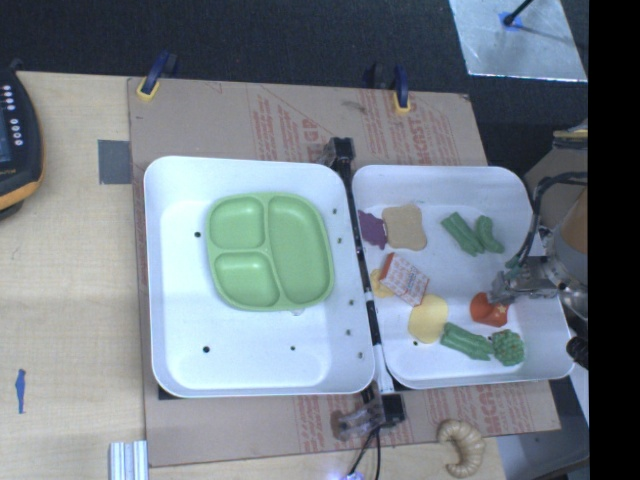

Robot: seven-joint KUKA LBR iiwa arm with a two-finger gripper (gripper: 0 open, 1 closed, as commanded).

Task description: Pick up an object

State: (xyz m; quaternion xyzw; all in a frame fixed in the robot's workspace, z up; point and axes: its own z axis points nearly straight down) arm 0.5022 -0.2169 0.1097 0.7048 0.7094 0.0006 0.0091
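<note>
Jaws (pixel 503 290) sit low at the right side of the right bin (pixel 520 183), right over the red tomato-like piece (pixel 489 311); can't tell if they're open or closed, or whether they touch it. Grey arm comes in from the right edge, mostly cropped. Just below the red piece: green broccoli (pixel 508 347), with a green pod-like piece (pixel 464 341) touching its left side. Yellow piece (pixel 428 319) to the left of those, near the red one but apart. Further left, a red-and-white printed packet (pixel 405 278) with a small yellow bit at its left edge. Above that, a tan toast slice (pixel 404 226) and a purple piece (pixel 372 229) by the bin's left wall. Two green beans (pixel 471 234) lie up-right, clear of the jaws. Left bin (pixel 160 268) holds a green three-compartment plate (pixel 270 251), well apart. Bins sit on brown cardboard (pixel 250 118) clamped at the top edge, on a light wood worktop (pixel 60 318). Croissant-shaped piece (pixel 463 444) lies outside the bins, bottom. Pendant with orange trim (pixel 15 138) at far left. Dark carpet floor beyond.
</note>
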